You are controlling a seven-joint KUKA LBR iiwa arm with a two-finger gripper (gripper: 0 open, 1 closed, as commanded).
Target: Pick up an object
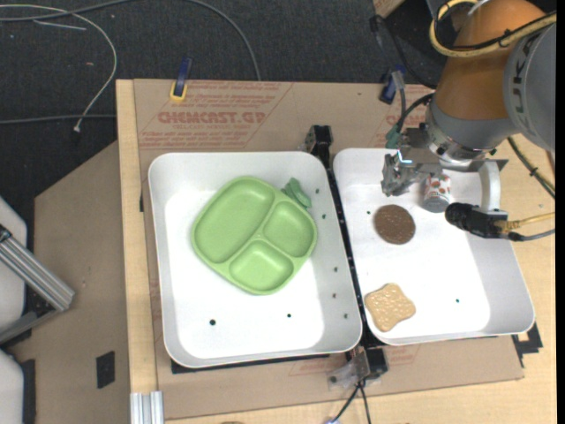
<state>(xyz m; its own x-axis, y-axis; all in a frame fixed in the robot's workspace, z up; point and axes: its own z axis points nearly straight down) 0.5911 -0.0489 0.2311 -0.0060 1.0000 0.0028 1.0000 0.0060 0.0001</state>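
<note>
Grey-and-orange arm's gripper (408,177) low over right white bin (477,299), just above round brown cookie (395,223) | grip state unclear | cardboard-covered bench (132,193), dark floor

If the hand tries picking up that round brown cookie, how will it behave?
The brown cookie looks flat and rigid, so it probably won't flop. Lying flush on the right bin floor, it may slide rather than lift. Likely light.
</note>
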